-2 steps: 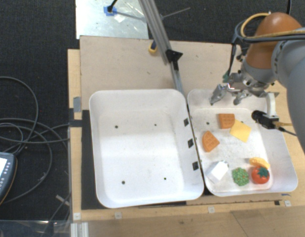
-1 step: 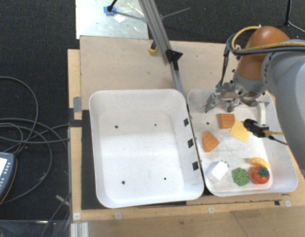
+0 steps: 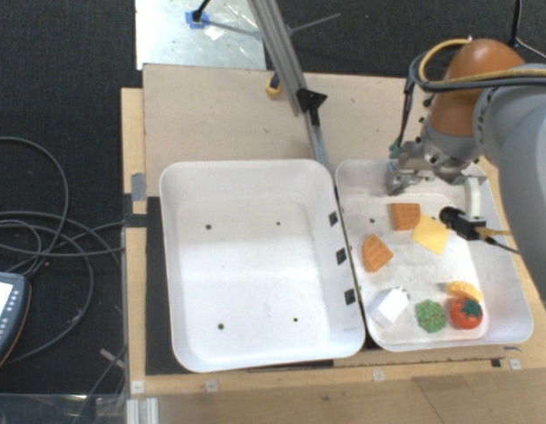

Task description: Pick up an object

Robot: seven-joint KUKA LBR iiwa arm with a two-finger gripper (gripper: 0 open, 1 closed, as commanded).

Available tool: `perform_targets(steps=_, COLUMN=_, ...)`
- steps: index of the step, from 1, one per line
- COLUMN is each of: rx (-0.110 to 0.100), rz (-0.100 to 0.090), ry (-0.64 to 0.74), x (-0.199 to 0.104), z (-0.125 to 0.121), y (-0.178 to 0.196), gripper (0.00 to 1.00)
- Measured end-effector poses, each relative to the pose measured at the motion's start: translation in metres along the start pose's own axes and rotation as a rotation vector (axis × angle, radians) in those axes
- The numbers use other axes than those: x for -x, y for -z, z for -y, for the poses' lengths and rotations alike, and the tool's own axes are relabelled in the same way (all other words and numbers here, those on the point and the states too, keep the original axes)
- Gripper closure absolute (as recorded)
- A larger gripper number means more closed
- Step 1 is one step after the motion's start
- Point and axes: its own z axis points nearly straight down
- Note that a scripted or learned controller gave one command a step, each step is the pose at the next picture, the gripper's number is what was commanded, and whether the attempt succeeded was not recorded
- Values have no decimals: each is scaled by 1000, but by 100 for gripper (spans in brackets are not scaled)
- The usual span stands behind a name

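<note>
Waffle just below gripper

2 bins sit side by side on the bench: the left bin and the right bin, their inner walls touching along the middle. In the right bin lie 7 things. Toward the far end, a waffle piece lies just left of a cheese wedge. Nearer the dividing wall, a second waffle piece lies before them. Along the near end, from left to right, come a small block, a broccoli piece and a tomato, with a small curved piece just behind the tomato. The gripper hangs over the bin's far end, behind the first waffle piece.
</note>
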Motion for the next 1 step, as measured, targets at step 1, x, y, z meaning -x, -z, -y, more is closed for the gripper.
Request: perform_targets(steps=1, rx=2, rz=-1, ry=-3, x=-9, z=-2, y=49, gripper=100)
